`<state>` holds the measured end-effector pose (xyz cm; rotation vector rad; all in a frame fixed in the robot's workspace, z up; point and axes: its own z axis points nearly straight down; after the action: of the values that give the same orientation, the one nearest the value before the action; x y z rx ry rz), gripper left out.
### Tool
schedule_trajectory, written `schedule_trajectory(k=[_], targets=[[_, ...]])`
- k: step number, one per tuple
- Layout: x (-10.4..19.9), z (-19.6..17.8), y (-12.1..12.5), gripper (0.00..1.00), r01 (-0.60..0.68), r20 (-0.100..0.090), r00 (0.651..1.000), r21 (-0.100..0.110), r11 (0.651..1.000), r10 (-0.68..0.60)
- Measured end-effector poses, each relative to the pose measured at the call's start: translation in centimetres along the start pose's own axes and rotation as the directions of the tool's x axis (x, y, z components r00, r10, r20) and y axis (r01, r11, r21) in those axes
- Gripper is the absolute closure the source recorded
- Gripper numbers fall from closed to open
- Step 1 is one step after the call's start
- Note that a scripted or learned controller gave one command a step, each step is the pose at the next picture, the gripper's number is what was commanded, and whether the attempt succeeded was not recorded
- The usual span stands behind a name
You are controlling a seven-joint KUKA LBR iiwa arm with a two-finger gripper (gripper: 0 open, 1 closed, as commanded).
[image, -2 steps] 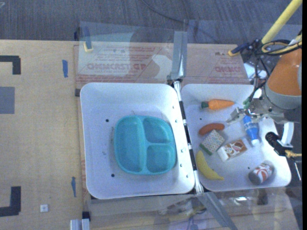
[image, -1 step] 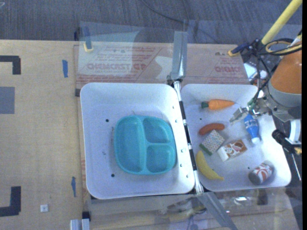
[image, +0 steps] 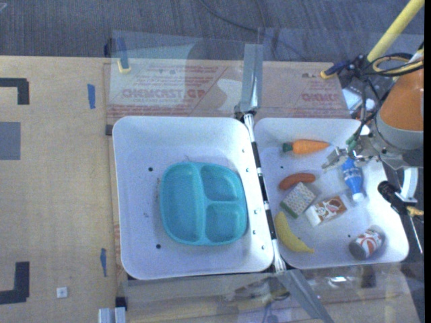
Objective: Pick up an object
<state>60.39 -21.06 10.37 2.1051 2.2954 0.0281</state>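
My gripper (image: 343,157) hangs over the right bin (image: 269,140), near its right side, open with nothing between its fingers. Just below it a small blue bottle (image: 353,179) with a white cap lies on the bin floor. An orange carrot (image: 308,147) lies to the gripper's left. Further down are a reddish sausage (image: 297,180), a grey-green box (image: 298,199), a white and brown carton (image: 327,209), a yellow banana (image: 289,235) and a can (image: 366,243).
The left bin (image: 135,147) holds a teal divided plate (image: 203,204). A metal divider (image: 258,180) separates the two bins. The arm's orange band (image: 404,103) and grey wrist stand over the right bin's right wall.
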Motion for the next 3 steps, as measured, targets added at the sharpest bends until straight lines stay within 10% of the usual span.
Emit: schedule_trajectory(k=[1,2,3], targets=[[-0.7,0.3,0.7,0.0,0.095,-0.014,0.995,0.007,0.995,-0.095],[-1.6,-1.0,1.0,1.0,0.093,0.014,0.996,-0.012,0.996,-0.093],[2.9,-9.9,-2.1,1.0,-0.048,-0.005,0.999,0.031,0.998,0.048]])
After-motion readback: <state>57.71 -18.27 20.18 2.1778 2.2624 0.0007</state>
